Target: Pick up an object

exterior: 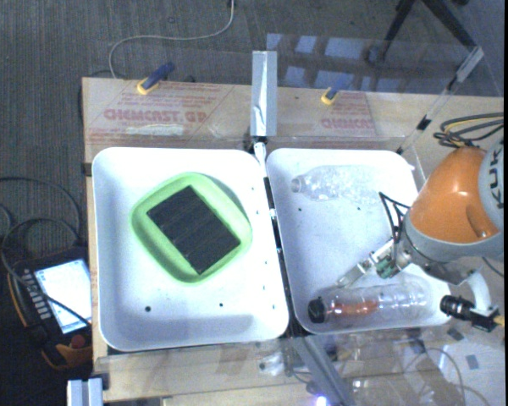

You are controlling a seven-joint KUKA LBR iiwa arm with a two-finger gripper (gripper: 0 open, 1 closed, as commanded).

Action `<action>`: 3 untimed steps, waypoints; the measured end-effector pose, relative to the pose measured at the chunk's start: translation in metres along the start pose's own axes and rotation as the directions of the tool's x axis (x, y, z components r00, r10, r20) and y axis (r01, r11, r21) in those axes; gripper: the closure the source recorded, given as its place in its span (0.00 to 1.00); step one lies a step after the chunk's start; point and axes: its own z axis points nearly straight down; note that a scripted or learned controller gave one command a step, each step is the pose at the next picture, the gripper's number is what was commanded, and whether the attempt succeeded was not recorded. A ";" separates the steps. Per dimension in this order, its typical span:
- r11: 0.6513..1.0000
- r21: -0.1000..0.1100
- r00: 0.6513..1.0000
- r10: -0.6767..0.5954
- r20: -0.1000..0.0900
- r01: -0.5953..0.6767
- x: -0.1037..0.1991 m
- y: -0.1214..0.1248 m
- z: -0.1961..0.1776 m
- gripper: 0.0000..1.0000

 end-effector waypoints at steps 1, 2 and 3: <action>0.964 0.000 0.964 0.265 0.000 -0.265 0.008 0.004 0.000 0.00; 0.864 0.004 0.864 0.504 -0.002 -0.504 -0.046 0.017 0.002 0.00; 0.842 0.027 0.842 0.540 0.001 -0.539 -0.076 0.133 0.005 0.00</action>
